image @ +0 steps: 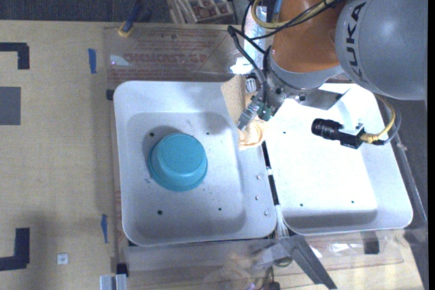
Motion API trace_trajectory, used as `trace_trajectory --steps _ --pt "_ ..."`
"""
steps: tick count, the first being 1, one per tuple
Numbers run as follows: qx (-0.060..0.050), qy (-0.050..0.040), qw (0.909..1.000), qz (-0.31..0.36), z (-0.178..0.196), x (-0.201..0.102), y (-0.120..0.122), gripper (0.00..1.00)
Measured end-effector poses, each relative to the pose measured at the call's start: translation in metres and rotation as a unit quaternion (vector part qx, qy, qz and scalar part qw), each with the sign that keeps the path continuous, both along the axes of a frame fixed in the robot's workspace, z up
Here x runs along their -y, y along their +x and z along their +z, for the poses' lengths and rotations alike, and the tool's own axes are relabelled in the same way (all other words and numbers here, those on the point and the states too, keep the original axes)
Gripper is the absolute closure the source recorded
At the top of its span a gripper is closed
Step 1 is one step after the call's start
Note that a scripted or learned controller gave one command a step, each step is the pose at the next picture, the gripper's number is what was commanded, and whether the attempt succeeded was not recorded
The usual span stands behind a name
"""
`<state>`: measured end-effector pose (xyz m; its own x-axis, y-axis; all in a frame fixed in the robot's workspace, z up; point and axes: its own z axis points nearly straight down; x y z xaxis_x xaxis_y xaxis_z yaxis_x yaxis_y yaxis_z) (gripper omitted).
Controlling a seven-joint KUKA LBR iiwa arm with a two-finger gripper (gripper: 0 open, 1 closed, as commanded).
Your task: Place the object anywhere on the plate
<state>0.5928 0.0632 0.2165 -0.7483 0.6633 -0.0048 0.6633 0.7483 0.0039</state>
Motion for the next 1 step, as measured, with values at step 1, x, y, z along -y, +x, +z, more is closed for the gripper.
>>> trace_trajectory --steps 1 --pt "0.001 -0.0003 0.9801 0.198 0.0146 -0.0509 0.0139 1.00"
